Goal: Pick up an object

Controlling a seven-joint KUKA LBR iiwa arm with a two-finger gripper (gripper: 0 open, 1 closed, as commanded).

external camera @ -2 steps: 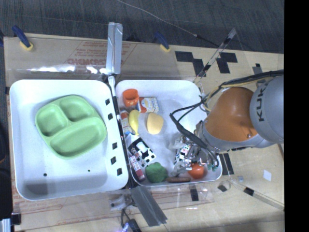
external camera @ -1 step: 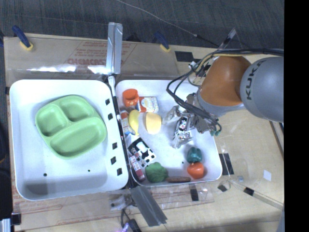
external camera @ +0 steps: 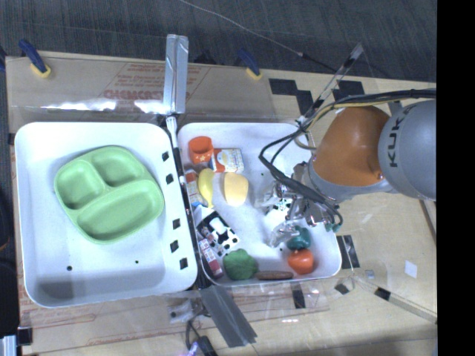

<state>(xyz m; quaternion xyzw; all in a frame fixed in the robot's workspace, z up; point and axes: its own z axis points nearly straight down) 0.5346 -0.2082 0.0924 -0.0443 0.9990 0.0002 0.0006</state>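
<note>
A: Two white bins side by side. Left bin, well apart from the gripper on its far side: holding one green divided plate, three compartments, nothing in them.

B: Right bin, under the gripper: crowded. Tomato-like red piece just below the gripper, with a small teal piece touching its top. Green lumpy toy lower left of the gripper, against the near wall. Thin brown stick lying flat between green toy and red piece.

A: Farther left of the gripper: yellow rounded piece, black-and-white patterned item below it. Orange cup and a small labelled packet up toward the bin's far wall. A few small packets stacked along the divider, too small to name.

B: Arm reaching in from the right, orange band above the wrist, wrist bent down into the bin's right half. Black cables looping off the wrist to its left.

A: Gripper low over the bin floor, close above the teal and red pieces. Contact not clear. Fingers lost in glare and clutter: open or closed, cannot tell. Nothing seen lifted.

B: Around: blue clamps on the bench's far edge, well away. Grey metal strip standing at the divider's far end.
</note>
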